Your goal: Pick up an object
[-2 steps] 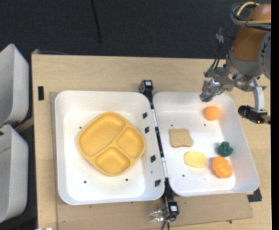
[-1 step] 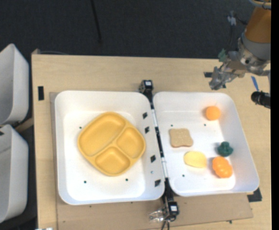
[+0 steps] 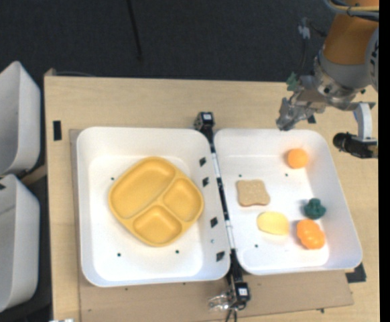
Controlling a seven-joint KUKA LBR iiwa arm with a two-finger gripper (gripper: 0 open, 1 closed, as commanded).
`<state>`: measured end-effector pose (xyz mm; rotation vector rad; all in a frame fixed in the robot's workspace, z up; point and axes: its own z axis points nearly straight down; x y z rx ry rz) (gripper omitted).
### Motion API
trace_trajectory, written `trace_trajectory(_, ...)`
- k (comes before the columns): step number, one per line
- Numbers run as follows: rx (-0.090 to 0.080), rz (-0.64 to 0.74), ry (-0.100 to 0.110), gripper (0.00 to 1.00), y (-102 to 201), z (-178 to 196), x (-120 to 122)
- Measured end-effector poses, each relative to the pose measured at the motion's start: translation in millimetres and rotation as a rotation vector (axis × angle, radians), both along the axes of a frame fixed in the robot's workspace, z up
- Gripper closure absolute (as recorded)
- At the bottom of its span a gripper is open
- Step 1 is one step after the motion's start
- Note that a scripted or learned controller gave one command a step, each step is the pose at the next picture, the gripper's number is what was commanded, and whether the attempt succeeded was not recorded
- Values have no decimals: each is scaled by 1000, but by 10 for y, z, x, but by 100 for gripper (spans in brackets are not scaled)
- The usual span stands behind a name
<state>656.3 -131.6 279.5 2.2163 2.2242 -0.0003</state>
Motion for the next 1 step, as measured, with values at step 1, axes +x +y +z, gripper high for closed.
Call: trace_trajectory(1,0,1,1,100,601,-94,-24)
